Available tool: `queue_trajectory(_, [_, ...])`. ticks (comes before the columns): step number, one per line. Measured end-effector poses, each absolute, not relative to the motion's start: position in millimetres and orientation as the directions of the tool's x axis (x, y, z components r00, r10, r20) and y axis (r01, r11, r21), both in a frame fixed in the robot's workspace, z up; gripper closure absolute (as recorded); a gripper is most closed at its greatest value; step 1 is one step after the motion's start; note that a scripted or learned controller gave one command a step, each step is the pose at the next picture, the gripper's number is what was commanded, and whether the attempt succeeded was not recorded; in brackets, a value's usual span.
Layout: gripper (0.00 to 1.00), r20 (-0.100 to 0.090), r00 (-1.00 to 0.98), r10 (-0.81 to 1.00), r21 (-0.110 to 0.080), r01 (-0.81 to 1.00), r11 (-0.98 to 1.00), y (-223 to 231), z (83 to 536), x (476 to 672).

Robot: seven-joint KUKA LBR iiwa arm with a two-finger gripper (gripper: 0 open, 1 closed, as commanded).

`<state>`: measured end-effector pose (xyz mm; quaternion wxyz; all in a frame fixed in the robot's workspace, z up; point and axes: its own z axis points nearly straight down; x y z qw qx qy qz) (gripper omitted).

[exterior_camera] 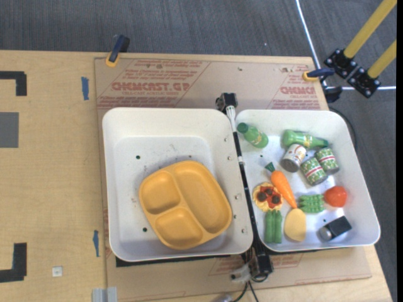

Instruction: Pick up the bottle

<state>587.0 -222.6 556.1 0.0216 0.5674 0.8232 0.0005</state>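
Camera view: two white bins side by side on a cardboard sheet on the bench.

Left bin: a yellow 3-section plate lies toward 5 o'clock of the bin floor.

Right bin is full of toy food. A small light-green bottle lies at the bin's 10 o'clock corner, just beside the divider between the bins and apart from the other items. A dark-green bottle lies on its side at 12 o'clock, touching a silver can at its 7 o'clock. Two labelled cans sit together at 4 o'clock of that bottle.

Mid-bin: a carrot lies aslant, with a round pizza-like toy touching it at 8 o'clock. A tomato is at the bin's 3 o'clock. A yellow lemon-like piece and green pods lie at 6–7 o'clock, and a black-grey block at 5 o'clock.

Gripper jaws: can't tell how they stand.
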Motion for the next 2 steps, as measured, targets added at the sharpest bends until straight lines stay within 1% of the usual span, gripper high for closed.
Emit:
queue_trajectory(1, [1.0, -0.041, -0.356, 0.934, 0.03, 0.934, 0.357, -222, 568, 587.8])
queue_trajectory(2, [1.0, -0.046, -0.356, 0.933, 0.034, 0.933, 0.358, -222, 579, 588.6])
